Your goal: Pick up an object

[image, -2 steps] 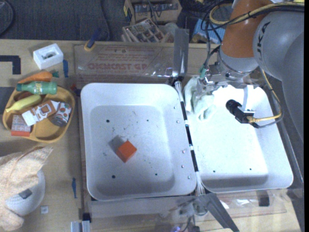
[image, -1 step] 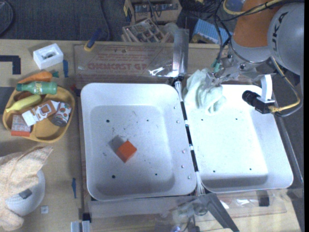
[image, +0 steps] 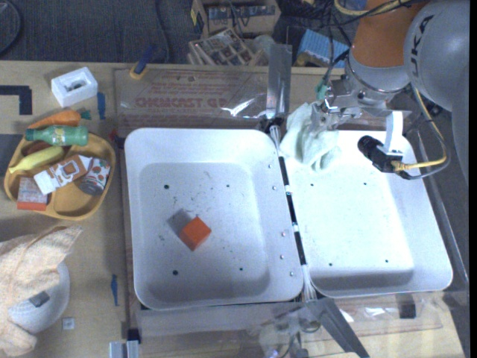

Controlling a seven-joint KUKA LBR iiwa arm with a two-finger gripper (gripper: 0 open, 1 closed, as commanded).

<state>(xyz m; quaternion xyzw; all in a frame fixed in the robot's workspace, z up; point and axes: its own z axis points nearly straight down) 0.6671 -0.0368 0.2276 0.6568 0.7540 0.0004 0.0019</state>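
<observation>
Arm (image: pixel 395 28): grey with an orange band, reaching in from the right, over the far edge of the right bin.
Gripper (image: pixel 326 118): at the far left corner of the right bin (image: pixel 373 230), touching the top of a pale cloth; I cannot tell whether it grips the cloth.
Cloth (image: pixel 309 142): whitish green, crumpled, against the far left wall of the right bin, partly draped on the rim.
Cube (image: pixel 196 233): orange, on the floor of the left bin (image: pixel 149 155), near the middle, well apart from the gripper.
Bowl (image: pixel 56 181): yellow, left of the bins, holding toy food and packets.
</observation>
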